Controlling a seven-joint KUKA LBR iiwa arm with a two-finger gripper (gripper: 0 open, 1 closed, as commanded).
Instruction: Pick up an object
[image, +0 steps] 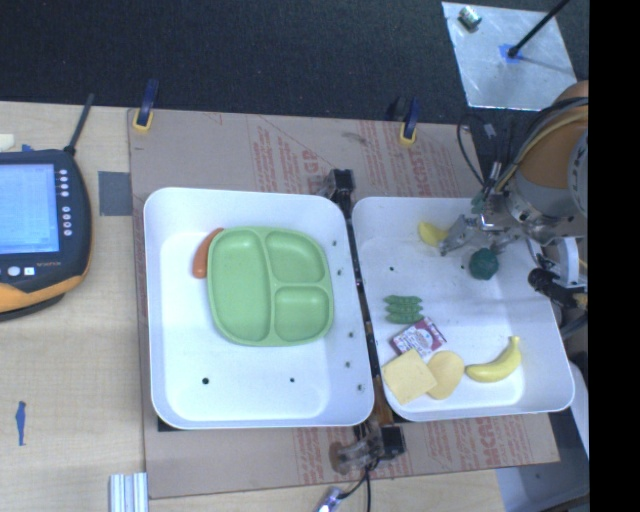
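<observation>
Seen from above at a slant: two shallow white bins side by side on a bench. In the left bin (170, 390), a green divided plate (270, 285) with an orange-red piece (203, 255) tucked at its left edge. In the right bin (540, 400), a scatter of small toy foods. Reaching in from the right, a grey arm with an orange band, ending in a gripper (482, 230) low over the far part of the right bin. Fingers spread wide apart, nothing between them. Just below the gripper, toward the near side, a small dark green round piece (484, 264), the closest candidate and almost under the fingertips. Just left of the gripper, a small yellow piece (432, 234), also near. Well apart toward the near edge: a banana (496, 364) lying with its long axis slanting up to the right, a yellow cheese slice (408, 378) touching a round yellow chip (446, 372), a red packet (420, 338), and a green bean pod (404, 307). Likely next: a short shift toward the near side, then straight down onto the dark green piece.
</observation>
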